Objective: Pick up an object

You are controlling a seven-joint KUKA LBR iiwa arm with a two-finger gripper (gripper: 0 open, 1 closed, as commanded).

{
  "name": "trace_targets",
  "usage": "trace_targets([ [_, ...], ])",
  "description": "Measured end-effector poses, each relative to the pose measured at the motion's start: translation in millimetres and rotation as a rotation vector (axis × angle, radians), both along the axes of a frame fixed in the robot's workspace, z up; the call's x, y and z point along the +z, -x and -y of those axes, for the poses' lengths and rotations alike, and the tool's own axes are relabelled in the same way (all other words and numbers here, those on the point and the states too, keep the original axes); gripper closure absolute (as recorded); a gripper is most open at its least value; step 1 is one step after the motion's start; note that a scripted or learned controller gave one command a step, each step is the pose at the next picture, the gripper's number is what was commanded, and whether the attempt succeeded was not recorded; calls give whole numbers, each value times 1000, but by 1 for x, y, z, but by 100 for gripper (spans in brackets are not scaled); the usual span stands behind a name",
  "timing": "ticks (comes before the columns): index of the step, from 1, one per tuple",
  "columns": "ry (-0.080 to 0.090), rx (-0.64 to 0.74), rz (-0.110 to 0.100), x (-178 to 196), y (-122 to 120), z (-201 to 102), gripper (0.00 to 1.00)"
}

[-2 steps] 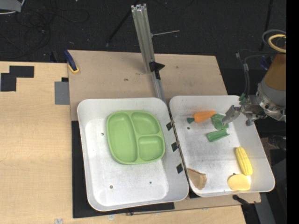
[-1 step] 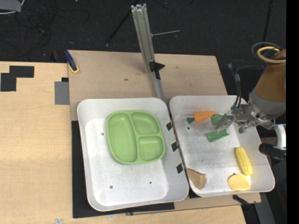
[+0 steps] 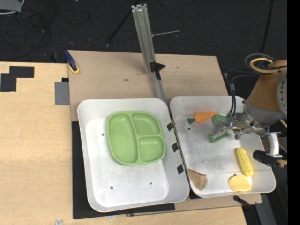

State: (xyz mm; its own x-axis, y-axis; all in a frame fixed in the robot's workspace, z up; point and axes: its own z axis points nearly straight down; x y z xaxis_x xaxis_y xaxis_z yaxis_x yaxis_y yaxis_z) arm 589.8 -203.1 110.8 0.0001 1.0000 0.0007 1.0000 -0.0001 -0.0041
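Hand [image 3: 224, 130] low in right bin [image 3: 206, 170], beside carrot [image 3: 205, 117]; no legible writing.

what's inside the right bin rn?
Right bin holds a toy carrot, a corn cob, a yellow piece and a brown piece. The gripper sits over a green object, covering part of it.

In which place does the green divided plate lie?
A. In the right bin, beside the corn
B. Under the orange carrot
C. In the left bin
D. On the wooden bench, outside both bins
C: the green divided plate lies flat inside the left bin, while the corn and the carrot lie in the right bin.
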Motion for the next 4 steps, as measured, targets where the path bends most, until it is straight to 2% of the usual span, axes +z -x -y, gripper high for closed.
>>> trace_targets([
  [1,0,0,13,-15,-5,0,0],
  [2,0,1,23,-2,-8,0,100],
  [3,1,2,6,59,-7,-7,100],
  [4,1,2,4,102,-7,-6,100],
])
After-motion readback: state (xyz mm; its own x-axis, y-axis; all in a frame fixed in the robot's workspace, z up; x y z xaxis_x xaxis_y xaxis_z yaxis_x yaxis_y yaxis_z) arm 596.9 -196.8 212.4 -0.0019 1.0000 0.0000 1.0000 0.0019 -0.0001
